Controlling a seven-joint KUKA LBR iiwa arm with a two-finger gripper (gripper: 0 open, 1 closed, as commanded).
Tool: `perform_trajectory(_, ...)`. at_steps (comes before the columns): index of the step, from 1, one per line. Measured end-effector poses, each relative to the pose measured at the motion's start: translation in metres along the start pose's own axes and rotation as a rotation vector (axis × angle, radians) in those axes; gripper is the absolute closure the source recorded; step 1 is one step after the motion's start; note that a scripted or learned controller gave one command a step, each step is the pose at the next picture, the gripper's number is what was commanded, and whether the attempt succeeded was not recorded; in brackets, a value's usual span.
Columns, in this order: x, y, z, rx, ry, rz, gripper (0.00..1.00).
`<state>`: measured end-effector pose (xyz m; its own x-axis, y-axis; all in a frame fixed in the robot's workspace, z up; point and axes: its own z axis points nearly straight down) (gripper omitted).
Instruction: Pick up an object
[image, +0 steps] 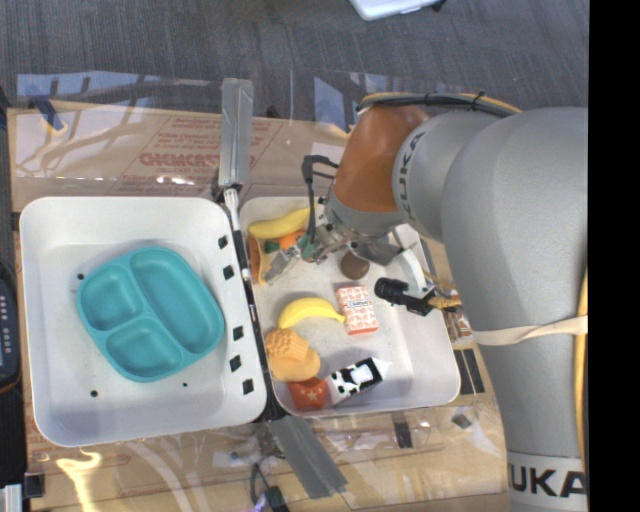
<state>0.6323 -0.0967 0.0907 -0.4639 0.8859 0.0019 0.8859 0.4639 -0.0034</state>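
While the arm (480, 200) reaches in from the right, the gripper (290, 255) sits low in the far left corner of the right bin (430, 370), just beside a banana (280, 224) lying along the far wall and an orange piece (288, 241) under that banana. Cannot tell if the gripper is open or closed; its tip is mixed in with the clutter and nothing is clearly held. A brown disc (355, 266) lies near the bin's far wall, right of the gripper and partly under the wrist. A second banana (310, 313) lies mid-bin, curved side up, touching or just beside a small red-and-white box (358, 308) on its right. A yellow-orange lump (290, 354) sits against the left wall, just nearer than that banana. A red item (308, 394) is in the near left corner, touching the lump. A black-and-white toy (355, 378) lies beside the red item along the near wall. The left bin (40, 300) holds a teal divided plate (150, 313), flat, about central, well apart from the gripper.
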Motion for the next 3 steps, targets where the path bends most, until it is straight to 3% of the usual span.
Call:
perform_trajectory(1,-0.012,0.013,0.005,0.026,0.015,0.134,0.00)
perform_trajectory(2,0.037,0.013,-0.104,-0.006,-0.003,0.019,0.00)
perform_trajectory(3,0.000,-0.023,-0.033,0.006,0.003,0.217,0.00)
